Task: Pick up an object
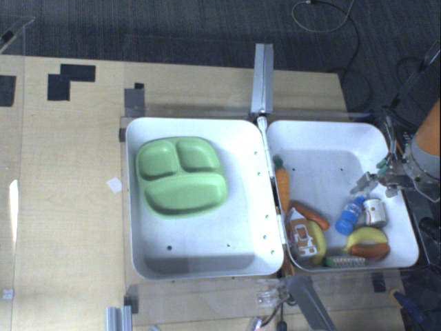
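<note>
Task progress: no object is lifted; the grasp is judged not yet made, so approach, closing and lift are all left to do
Gripper (375,183): at the right edge of the right bin (324,140), low over the bin floor, with the orange band of the arm (427,133) just behind it
Finger state: the fingers appear spread apart, with nothing seen between them
Candidate objects: all lie in the near part of the right bin
Blue bottle (349,215): lies tilted just below the gripper; judged the nearest target
Small can (374,212): just beside the bottle, on its right
Banana (366,236): curved, in front of the bottle and can
Red sausage (368,250): touching the banana on its near side
Carrot (282,188): lies along the bin's left wall
Printed packet (301,234): near corner, over a yellow item
Left bin (200,254): holds a green divided plate (181,175), well apart from the gripper
Obstruction: bottle, can and banana are crowded together, so a finger could land on a neighbour; the right wall is close to the gripper
</note>
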Available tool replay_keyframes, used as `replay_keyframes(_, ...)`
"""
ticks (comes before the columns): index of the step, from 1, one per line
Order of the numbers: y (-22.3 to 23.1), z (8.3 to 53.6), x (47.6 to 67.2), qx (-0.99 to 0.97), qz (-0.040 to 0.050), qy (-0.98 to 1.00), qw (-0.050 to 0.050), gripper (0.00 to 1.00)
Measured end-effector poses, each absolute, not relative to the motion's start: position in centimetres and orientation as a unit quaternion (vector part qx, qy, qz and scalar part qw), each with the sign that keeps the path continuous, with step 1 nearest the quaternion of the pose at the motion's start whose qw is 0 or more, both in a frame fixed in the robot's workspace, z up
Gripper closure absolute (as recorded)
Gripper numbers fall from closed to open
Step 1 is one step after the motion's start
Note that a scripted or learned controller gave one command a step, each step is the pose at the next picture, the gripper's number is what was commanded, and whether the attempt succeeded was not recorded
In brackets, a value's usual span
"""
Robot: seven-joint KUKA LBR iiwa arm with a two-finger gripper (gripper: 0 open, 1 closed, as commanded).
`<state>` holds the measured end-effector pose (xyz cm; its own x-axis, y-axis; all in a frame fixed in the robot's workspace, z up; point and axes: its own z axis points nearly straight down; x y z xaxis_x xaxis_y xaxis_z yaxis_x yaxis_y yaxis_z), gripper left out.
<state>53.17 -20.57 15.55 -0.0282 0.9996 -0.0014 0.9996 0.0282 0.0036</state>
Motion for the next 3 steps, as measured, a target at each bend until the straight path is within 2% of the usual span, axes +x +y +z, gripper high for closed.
replay_keyframes(1,-20.4,9.1,50.9,0.707,0.0056,0.707,0.006,0.0)
replay_keyframes(2,-20.4,10.3,51.2,0.707,0.0073,0.707,0.009,1.0)
replay_keyframes(3,-12.5,30.5,51.0,0.831,0.0019,0.557,0.002,1.0)
